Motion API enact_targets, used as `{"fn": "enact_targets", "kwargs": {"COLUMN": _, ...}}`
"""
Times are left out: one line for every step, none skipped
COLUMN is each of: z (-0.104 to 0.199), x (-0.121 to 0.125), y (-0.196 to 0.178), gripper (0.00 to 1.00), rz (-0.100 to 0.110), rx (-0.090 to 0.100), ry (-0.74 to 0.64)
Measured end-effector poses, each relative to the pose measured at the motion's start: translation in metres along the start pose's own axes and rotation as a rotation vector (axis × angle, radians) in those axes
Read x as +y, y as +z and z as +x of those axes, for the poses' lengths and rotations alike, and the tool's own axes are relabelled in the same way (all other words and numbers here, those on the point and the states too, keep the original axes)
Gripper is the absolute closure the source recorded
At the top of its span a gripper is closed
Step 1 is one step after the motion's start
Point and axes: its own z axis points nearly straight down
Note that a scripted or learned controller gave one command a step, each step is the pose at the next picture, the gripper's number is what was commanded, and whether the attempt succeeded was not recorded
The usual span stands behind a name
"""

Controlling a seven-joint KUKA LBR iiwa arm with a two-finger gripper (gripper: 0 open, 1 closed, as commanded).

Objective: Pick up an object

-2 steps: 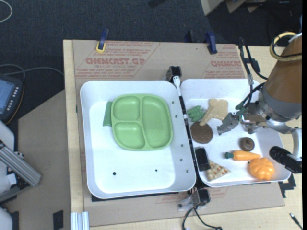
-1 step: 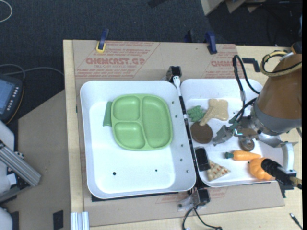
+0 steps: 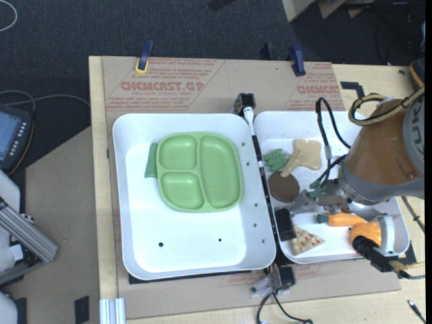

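Grey metal jaws (image 3: 317,198), whose spread I can't tell from here, hover low in the right bin (image 3: 297,121) beside the brown disc (image 3: 283,187) and carrot (image 3: 345,219), so it looks mid-reach, needing a clean drop onto one.

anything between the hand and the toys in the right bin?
Nothing visible. The hand is already down inside the right bin, among the toys: the brown disc just to its left in the image, the carrot beside it, the pizza slice below. The arm's own body hides part of the bin.
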Motion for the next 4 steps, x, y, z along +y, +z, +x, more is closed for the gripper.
{"fn": "enact_targets", "kwargs": {"z": -0.005, "x": 0.005, "y": 0.031, "gripper": 0.0, "rz": -0.024, "rx": -0.012, "ry": 0.005}}
{"fn": "enact_targets", "kwargs": {"z": 0.0, "x": 0.001, "y": 0.024, "gripper": 1.0, "rz": -0.011, "rx": -0.003, "ry": 0.001}}
{"fn": "enact_targets", "kwargs": {"z": -0.005, "x": -0.001, "y": -0.019, "gripper": 1.0, "rz": -0.012, "rx": -0.004, "ry": 0.0}}
{"fn": "enact_targets", "kwargs": {"z": 0.002, "x": -0.007, "y": -0.075, "gripper": 1.0, "rz": -0.015, "rx": -0.004, "ry": -0.002}}
